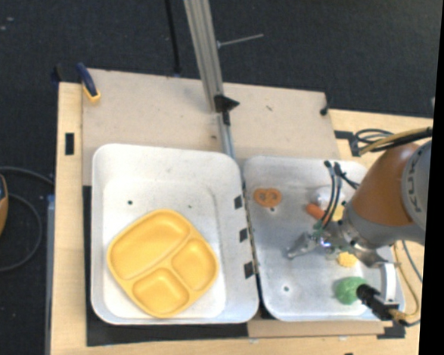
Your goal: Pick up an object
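Observation:
My gripper (299, 250) hangs low over the middle of the right bin (275, 290), its metal tip pointing down and left over bare floor. Nothing shows in it. A small yellow piece (347, 259) lies just to its right, and a green lump (347, 289) sits further toward the front right corner. An orange carrot-like piece (315, 210) and a white item (324, 196) lie behind the gripper, partly hidden by the wrist. A brown ring-shaped piece (266, 196) rests near the bin's back left.
The left bin (132, 167) holds a yellow divided plate (163, 262) in its front half. A slanted aluminium post (207, 58) rises behind the bins. The grey arm with its orange band (388, 184) covers the right bin's right side.

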Action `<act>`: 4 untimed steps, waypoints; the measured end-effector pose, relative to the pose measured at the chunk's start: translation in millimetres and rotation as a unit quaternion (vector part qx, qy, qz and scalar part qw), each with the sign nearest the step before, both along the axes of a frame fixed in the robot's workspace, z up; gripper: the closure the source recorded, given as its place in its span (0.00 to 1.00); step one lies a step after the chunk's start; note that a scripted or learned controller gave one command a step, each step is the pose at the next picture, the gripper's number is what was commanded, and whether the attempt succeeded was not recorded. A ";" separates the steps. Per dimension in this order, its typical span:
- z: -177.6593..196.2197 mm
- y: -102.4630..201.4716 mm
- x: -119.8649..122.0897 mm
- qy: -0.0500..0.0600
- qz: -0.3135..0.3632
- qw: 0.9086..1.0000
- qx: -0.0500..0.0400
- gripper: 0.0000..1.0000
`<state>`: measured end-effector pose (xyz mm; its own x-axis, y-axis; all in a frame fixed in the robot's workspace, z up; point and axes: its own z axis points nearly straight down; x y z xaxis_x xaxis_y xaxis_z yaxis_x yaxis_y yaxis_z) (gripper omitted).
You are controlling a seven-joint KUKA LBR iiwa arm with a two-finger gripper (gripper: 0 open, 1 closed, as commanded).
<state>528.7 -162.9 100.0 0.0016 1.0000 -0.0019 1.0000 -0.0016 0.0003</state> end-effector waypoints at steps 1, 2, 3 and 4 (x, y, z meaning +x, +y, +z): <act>12.7 -1.4 1.5 -0.003 -0.002 1.000 0.000 1.00; 58.4 3.9 2.1 -0.003 0.002 1.000 0.000 1.00; 102.0 3.2 5.1 -0.003 0.003 1.000 0.000 1.00; 148.2 -5.1 5.5 -0.003 0.002 1.000 -0.001 1.00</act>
